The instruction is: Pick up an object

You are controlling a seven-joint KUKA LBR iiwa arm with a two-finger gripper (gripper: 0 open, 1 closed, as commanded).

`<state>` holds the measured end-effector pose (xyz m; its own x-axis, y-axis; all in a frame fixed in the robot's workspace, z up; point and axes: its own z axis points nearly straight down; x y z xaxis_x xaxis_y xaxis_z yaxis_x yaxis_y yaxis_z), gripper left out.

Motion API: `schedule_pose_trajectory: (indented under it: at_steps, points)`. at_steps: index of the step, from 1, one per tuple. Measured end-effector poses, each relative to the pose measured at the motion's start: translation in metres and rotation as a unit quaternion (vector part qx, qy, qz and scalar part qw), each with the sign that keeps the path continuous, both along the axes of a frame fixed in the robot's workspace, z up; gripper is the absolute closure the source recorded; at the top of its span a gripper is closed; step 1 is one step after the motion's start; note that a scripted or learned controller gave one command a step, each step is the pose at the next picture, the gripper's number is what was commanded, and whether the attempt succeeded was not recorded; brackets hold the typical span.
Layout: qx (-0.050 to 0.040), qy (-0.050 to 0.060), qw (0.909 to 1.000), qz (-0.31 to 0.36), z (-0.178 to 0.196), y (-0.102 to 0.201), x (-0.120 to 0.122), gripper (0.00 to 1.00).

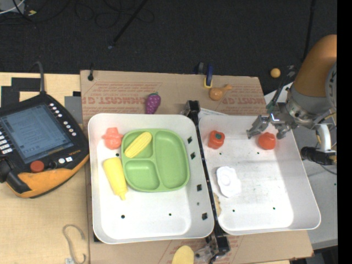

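Observation:
My gripper [269, 128] hangs over the far right part of the right bin [286, 213], its fingers spread apart and open. A round red fruit [267, 142] lies just below and between the fingertips, resting on the bin floor and not gripped. Further left in the same bin sit a red pepper with a green top [215, 139] and a white lumpy object [227, 181]. The left bin [143, 224] holds a green divided plate [159, 164] with a corn cob [137, 144] on it, a yellow object [115, 176] and a pink strawberry [111, 138].
Behind the bins on the cardboard lie purple grapes [153, 102] and an orange pear-like toy [219, 92]. A teach pendant [36, 142] sits on the bench to the left. A yellow item [183, 254] lies at the front edge.

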<state>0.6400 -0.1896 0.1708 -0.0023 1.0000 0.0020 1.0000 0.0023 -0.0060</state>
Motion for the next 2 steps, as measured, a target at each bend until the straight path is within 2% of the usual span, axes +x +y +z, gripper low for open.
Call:
schedule_pose_trajectory:
  at_steps: [1, 2]
  points:
    - [0.0008, -0.001, 1.0000, 0.000, -0.0504, 0.0067, 0.0087, 0.00]
    - [0.0012, -0.005, 1.0000, 0.000, -0.0547, 0.0086, 0.0112, 0.00]
